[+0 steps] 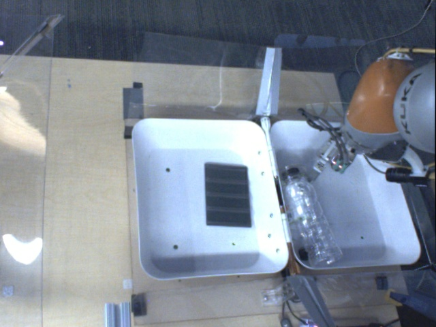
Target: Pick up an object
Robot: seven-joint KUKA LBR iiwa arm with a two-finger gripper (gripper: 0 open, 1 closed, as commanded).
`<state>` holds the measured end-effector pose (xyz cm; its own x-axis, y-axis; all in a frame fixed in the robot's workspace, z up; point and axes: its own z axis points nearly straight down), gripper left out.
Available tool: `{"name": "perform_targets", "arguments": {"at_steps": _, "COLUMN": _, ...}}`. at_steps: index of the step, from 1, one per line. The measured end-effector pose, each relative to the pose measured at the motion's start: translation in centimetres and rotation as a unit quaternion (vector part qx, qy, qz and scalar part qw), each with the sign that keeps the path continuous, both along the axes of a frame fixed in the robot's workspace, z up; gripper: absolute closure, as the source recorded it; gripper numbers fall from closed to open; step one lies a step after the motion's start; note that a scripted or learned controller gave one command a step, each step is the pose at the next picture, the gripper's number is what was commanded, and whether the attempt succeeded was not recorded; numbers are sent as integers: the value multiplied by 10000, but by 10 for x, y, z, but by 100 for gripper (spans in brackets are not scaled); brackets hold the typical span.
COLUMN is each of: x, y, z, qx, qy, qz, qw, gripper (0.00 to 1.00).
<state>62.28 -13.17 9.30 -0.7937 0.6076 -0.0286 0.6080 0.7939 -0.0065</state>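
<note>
Along the left wall of the right-hand bin (402, 240) lies a clear plastic bottle (310, 216), flat on its side on the white floor. Its long axis runs from upper left to lower right of the frame at a steep slant, nearly parallel to the divider between the two bins. The narrower neck end, with what looks like a cap, points toward the upper left, close to the middle of the frame; the broader base points toward the lower right and sits near the bin's lower left corner. The bottle's side appears to rest against or just beside the bin wall; actual contact cannot be made out. At the upper right of the frame the arm (398, 111), grey with an orange band, reaches in, and its gripper (334, 159) hangs over the upper part of the right-hand bin, above and to the right of the bottle's neck and apart from it. Whether the gripper is spread or closed cannot be told from this view. Nothing is seen held by it. Centre-left in the frame, the left-hand bin (153, 182) holds a dark ribbed rectangular pad (228, 194) lying flat near its middle, its long side running top to bottom.
</note>
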Motion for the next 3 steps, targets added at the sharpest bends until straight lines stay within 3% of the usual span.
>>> {"name": "perform_targets", "arguments": {"at_steps": 1, "x": 37, "y": 10, "z": -1, "qx": 8, "qy": 80, "qz": -1427, "qw": 9897, "gripper": 0}}
{"name": "perform_targets", "arguments": {"at_steps": 2, "x": -14, "y": 33, "z": -3, "qx": 127, "qy": 8, "qz": -1374, "qw": 9904, "gripper": 0}}
{"name": "perform_targets", "arguments": {"at_steps": 3, "x": -11, "y": 33, "z": 10, "qx": 140, "qy": -35, "qz": -1377, "qw": 9904, "gripper": 100}}
